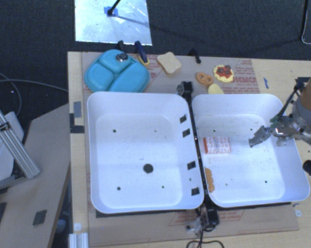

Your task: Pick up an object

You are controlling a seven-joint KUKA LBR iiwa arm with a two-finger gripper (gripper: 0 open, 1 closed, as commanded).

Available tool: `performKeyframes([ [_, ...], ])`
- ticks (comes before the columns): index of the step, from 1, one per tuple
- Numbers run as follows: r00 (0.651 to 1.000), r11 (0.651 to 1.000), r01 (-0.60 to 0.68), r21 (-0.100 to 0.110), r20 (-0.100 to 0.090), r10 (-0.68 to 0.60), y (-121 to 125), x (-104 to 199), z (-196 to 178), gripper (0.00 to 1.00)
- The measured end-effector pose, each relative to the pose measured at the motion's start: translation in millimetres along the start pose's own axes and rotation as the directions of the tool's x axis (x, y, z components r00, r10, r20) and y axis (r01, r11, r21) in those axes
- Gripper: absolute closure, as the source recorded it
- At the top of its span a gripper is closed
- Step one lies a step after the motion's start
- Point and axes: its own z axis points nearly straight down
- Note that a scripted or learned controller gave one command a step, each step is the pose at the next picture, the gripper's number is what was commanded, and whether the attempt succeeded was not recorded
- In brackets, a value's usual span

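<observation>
1. Near the front of the right bin [279, 190], a small orange piece [209, 180] lies against the divider.
2. The red-and-white packet [217, 145] lies flat mid-bin, likely the easiest target.
3. The gripper [267, 135] hovers beside it, fingers parted, holding nothing.
4. Toy foods [223, 73] sit beyond.

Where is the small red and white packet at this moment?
The red and white packet lies flat in the right bin, near its left wall by the divider between the bins. The tool is to its right, apart from it.
</observation>
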Motion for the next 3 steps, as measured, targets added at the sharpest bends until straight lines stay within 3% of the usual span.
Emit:
performKeyframes([
  [1, 1.0, 1.0, 0.006, -0.005, -0.001, -0.006, 46, 40, 118, 0.0],
  [2, 1.0, 1.0, 0.004, -0.015, 0.005, -0.004, 133, -11, 105, 0.0],
  [3, 1.0, 1.0, -0.001, -0.006, 0.001, 0.001, 143, -35, 113, 0.0],
])
